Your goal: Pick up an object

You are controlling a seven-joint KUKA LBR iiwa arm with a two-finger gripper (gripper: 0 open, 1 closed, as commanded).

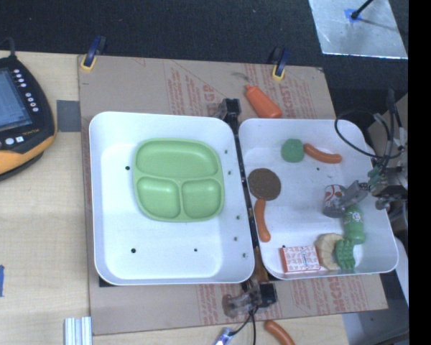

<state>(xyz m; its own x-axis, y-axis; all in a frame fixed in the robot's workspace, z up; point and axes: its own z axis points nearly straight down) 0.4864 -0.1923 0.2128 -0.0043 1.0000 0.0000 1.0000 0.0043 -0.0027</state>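
Note:
My gripper (353, 195) reaches in from the right edge and sits low over the right side of the right bin (309, 131). It is right at a small silver can with a red and white end (334, 198), which lies on the bin floor. Just below the gripper lies a green leafy toy (350, 243). Also in this bin are a green ball (292, 150), an orange sausage (322, 154), a brown disc (263, 183), a second sausage (261, 221) by the left wall, a red and white box (299, 259) and a pale bread piece (328, 250).
The left bin (115, 257) holds a green divided plate (178, 178). An orange carrot (262, 102) lies on the cardboard behind the bins, and another sausage (280, 331) lies in front. A teach pendant (11, 117) rests at far left. Black cables (352, 131) loop over the right bin's far corner.

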